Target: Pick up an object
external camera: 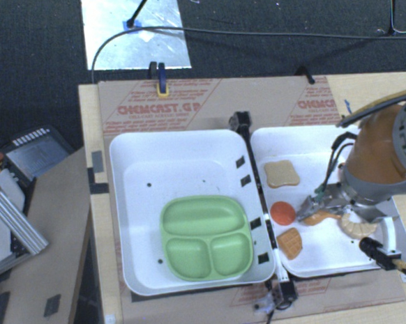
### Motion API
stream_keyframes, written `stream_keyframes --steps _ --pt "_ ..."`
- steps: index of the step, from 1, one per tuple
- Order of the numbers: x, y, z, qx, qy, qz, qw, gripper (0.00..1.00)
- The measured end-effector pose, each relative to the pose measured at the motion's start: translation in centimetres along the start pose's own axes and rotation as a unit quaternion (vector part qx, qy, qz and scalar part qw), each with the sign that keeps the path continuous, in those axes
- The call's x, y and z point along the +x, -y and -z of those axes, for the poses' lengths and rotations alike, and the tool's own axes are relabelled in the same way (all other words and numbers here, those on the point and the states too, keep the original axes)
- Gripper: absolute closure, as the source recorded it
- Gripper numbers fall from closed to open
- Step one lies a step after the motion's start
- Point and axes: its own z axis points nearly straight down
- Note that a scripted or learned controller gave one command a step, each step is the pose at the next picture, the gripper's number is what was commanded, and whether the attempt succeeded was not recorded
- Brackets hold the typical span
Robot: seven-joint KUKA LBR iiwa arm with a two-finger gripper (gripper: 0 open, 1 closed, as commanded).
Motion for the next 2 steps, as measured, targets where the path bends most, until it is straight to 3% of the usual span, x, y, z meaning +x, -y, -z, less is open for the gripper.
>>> stream_keyframes --steps 1,2 --pt "0.0 -0.3 1.3 -0.004 0.000 0.001 1.0000 1.00" --pt "0.2 0.6 6.8 0.002 -0.001 0.001 1.0000 1.00"
